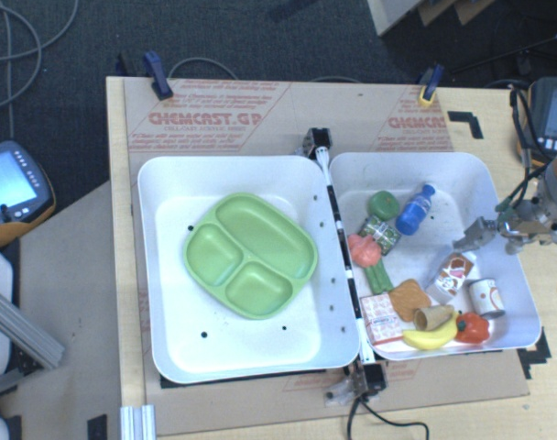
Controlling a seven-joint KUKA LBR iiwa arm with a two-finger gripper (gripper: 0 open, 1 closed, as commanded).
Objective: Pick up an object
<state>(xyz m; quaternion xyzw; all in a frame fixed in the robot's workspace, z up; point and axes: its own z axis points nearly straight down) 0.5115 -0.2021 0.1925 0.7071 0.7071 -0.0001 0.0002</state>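
Note:
The right bin (471,174) holds several small objects. Among them are a blue bottle (414,211), a green can (383,205), a pink toy (363,249), a small carton (453,276), a white can (486,296), a banana (429,339), a red pepper (473,328), a cardboard tube (433,317) and a brown cookie (408,297). My gripper (485,232) hangs over the right side of this bin, just above and to the right of the carton. Nothing shows in its grasp.
A green divided plate (250,256) lies in the left bin (159,246). A red and white flat packet (379,317) rests against the divider between the bins. Blue and yellow clamps hold the cardboard sheet at the bench's back edge.

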